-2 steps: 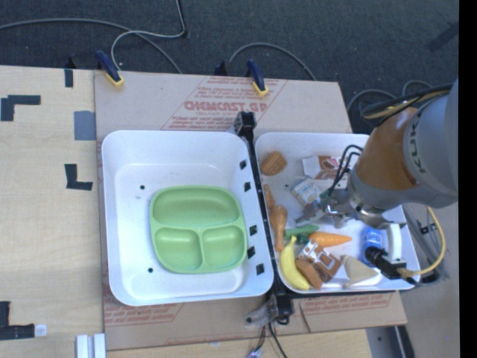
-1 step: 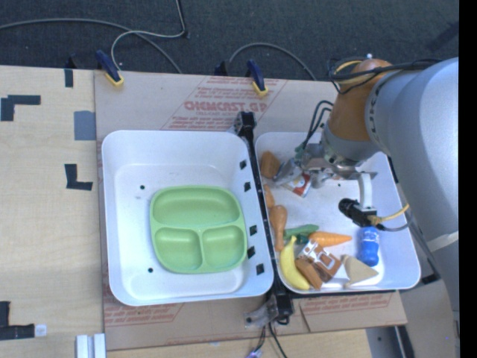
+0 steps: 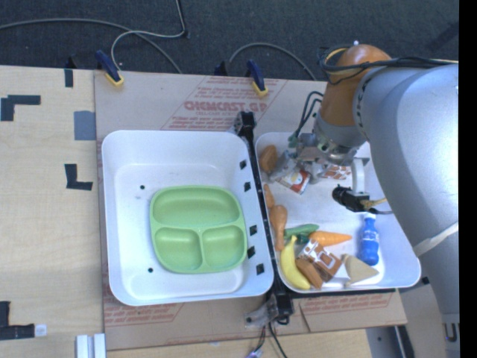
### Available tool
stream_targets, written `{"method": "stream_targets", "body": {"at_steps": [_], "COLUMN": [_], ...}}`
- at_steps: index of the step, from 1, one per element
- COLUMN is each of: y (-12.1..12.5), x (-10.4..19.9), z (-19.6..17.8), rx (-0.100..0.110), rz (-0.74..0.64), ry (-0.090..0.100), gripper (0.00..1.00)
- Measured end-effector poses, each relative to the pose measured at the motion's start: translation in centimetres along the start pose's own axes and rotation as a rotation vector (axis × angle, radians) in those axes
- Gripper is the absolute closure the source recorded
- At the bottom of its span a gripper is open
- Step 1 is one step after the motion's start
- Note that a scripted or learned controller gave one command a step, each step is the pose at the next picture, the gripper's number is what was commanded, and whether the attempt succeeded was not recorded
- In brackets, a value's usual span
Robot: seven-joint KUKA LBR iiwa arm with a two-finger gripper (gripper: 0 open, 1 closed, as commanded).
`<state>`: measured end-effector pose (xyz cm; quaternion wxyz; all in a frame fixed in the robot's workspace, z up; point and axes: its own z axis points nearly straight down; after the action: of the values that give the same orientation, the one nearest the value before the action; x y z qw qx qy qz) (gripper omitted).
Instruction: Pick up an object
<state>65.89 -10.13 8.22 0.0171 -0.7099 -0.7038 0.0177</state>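
Note:
My gripper (image 3: 296,164) hangs low over the back left part of the right bin (image 3: 399,233), just above a small red and white packet (image 3: 301,183). A brown roll (image 3: 268,157) lies to its left by the bin wall. Further forward lie an orange-brown piece (image 3: 278,219), a carrot (image 3: 329,239), a yellow banana (image 3: 291,265), a blue bottle (image 3: 368,242), a beige wedge (image 3: 363,271) and a brown bar (image 3: 313,268). I see nothing clearly held between the fingers.
The left bin (image 3: 123,222) holds a green divided plate (image 3: 198,227). A black divider with clips (image 3: 253,200) runs between the two bins. The arm's grey body (image 3: 417,140) covers the right bin's back right corner.

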Motion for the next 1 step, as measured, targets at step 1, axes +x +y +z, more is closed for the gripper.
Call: {"method": "stream_targets", "body": {"at_steps": [1], "y": [-0.3], "x": [-0.06], "z": [-0.72], "rx": [0.012], "rz": [-0.002], "ry": [-0.002], "gripper": [1.0]}}
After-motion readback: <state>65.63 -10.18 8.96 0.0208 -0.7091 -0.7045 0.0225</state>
